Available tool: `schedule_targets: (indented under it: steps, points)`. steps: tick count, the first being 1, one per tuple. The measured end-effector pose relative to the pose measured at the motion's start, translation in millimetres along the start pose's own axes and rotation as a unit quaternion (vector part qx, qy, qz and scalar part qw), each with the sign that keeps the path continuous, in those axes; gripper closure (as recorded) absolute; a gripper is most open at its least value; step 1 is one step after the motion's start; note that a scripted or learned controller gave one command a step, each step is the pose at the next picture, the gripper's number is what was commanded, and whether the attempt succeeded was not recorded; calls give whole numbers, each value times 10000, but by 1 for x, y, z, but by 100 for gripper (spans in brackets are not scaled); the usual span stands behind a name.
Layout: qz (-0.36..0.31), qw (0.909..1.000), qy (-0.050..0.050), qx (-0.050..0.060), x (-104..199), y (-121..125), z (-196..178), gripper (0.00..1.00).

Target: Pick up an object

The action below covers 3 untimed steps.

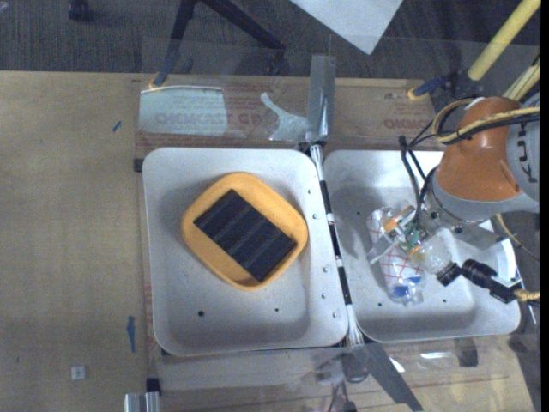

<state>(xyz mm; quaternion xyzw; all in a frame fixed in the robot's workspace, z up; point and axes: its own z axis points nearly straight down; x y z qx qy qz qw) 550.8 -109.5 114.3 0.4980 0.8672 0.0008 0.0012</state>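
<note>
A yellow rounded block with a dark ribbed panel on top (244, 230) lies in the middle of the left bin (171, 316). In the right bin (480, 316) a crumpled clear plastic item with red lines and a blue end (401, 273) lies near the centre. My gripper (410, 230) is low over the upper part of that clear item, under the orange wrist band (476, 157). The arm hides the spot where gripper and plastic meet, so any contact between them is out of sight.
The metal divider (330, 230) runs between the two bins. Clear packaging and a grey strip (292, 123) rest on the bench behind the bins. A yellow pole (510, 24) slants at the top right.
</note>
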Motion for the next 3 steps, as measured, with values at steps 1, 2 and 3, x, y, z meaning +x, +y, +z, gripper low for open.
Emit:
schedule_targets:
  steps: [1,2,3]
  points:
    - [371,9993,-60,-78,-4,7,17,0]
    - [392,9992,-71,-93,-6,6,7,100]
    - [-495,9988,-5,2,-18,89,-90,100]
